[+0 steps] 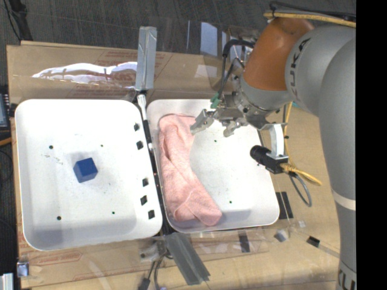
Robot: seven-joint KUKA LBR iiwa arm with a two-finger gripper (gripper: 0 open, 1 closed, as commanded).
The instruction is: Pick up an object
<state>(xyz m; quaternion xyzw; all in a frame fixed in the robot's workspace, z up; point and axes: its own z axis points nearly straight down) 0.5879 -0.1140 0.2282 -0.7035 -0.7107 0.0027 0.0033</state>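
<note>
One pink towel lies just below-left of the open gripper.

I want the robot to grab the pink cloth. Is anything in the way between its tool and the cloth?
Nothing visible is in the way. The tool hangs over the right bin, right beside the top end of the cloth, with only bare bin floor around it.

A dark grey carpeted floor is showing beyond the cardboard-covered bench, where a clear plastic sheet is catching glare and strips of grey tape are lying
</note>
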